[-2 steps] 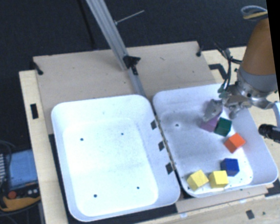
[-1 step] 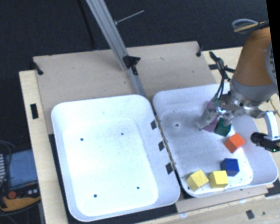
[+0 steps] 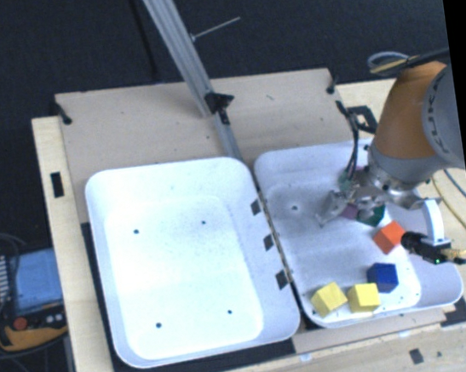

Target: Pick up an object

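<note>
The right bin [image 3: 300, 171] holds several small blocks. Two yellow blocks [image 3: 328, 299] [image 3: 364, 296] lie side by side at its front edge, and a blue block [image 3: 383, 276] sits just right of them. An orange block [image 3: 387, 237] lies further back, near the right wall. A small green and purple piece [image 3: 373, 214] shows just under the wrist. My gripper [image 3: 337, 206] hangs low over the middle of the right bin, left of the orange block and behind the yellow ones. I see nothing held in it.
The left bin [image 3: 178, 257] stands beside the right one, and their walls meet at mid-bench. A slanted metal rail [image 3: 187, 58] runs from the back down to the bins' junction. The grey and orange arm [image 3: 410, 126] covers the right bin's back right corner.
</note>
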`<state>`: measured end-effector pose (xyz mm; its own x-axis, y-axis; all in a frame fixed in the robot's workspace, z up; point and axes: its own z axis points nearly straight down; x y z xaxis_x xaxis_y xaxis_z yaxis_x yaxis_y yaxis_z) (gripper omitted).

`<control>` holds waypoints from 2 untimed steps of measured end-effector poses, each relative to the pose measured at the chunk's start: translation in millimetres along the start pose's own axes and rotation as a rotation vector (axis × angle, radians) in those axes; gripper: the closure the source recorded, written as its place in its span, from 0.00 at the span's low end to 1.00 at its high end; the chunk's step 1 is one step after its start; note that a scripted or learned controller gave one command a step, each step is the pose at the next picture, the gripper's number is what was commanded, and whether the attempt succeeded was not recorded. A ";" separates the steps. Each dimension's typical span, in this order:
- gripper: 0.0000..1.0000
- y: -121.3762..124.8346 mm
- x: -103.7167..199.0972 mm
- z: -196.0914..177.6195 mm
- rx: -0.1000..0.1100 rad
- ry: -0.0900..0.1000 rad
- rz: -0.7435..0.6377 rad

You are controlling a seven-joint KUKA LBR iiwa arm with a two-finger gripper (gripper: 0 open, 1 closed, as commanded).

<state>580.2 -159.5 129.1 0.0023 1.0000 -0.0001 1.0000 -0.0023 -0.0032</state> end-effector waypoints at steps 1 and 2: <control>1.00 1.5 -2.2 -14.2 -0.008 -0.002 0.007; 1.00 5.8 -1.6 -58.6 -0.009 -0.002 -0.005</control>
<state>586.2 -161.1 187.7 -0.0031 1.0000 -0.0022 1.0000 0.0031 0.0058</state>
